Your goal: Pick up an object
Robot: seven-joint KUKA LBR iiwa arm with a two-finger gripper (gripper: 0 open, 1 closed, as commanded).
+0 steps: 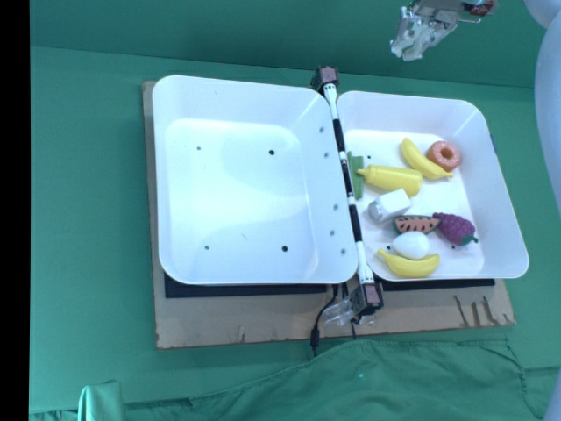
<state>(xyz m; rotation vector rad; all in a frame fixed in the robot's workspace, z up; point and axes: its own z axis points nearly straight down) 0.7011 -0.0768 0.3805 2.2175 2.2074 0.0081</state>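
— How do the two bins sit?

— The large shallow white plastic bin (pixel 245 191) lies left; the smaller white plastic bin (pixel 491 191) touches it on the right, both on a brown cardboard sheet (pixel 263 327).

— What's in the right one?

— A yellow toy corn cob (pixel 387 179) lies near the divider, with a curved yellow banana (pixel 421 159) and an orange ring doughnut (pixel 444 155) behind it. A white block (pixel 390 206) sits in front of the corn. Then come an orange carrot (pixel 415 224) and purple grapes (pixel 454 228); nearest are a white egg (pixel 411 245) and a second yellow banana (pixel 408 265).

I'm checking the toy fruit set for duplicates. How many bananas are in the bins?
2, both in the right bin: one banana near the far side, touching the donut; the other banana at the near edge, beside the white egg.
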